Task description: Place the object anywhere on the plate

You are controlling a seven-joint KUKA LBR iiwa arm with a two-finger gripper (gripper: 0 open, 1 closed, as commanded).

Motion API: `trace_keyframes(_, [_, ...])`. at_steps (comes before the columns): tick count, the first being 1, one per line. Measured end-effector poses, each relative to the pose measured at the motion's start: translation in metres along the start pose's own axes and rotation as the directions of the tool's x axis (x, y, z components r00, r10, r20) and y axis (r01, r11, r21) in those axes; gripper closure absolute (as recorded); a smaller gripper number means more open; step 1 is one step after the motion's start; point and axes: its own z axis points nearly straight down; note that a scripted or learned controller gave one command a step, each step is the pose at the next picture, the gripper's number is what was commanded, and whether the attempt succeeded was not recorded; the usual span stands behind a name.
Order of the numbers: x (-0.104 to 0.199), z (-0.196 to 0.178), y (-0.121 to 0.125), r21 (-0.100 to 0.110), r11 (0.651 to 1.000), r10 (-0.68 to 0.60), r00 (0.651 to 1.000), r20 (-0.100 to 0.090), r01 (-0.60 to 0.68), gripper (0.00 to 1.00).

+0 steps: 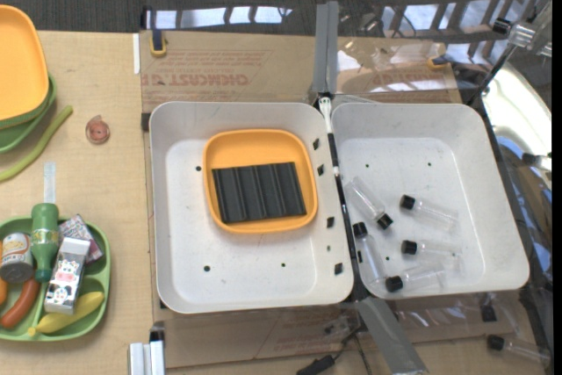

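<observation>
We see a dark ribbed rectangular block (258, 192) lying flat on the orange plate (260, 145) in the left bin (176, 277), so placement looks achieved. Clear vials with black caps (413, 248) lie scattered in the right bin (492, 189), likely awaiting picking.

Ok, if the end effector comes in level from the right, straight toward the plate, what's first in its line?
Probably the right bin's rim, then the capped vials lying in it; height is unclear, so it might pass over both.
</observation>
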Motion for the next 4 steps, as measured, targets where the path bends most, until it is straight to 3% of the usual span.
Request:
trace_keyframes(1, [0.0,0.0,0.0,0.0,1.0,0.0,1.0,0.0,0.0,0.0])
trace_keyframes(2, [0.032,0.028,-0.022,-0.001,0.952,-0.307,0.952,-0.003,0.307,0.0])
trace_keyframes(3, [0.07,0.025,-0.048,-0.002,0.845,-0.535,0.845,-0.002,0.535,0.0])
trace_keyframes(4, [0.073,0.11,-0.048,-0.004,0.596,-0.803,0.596,0.0,0.803,0.0])
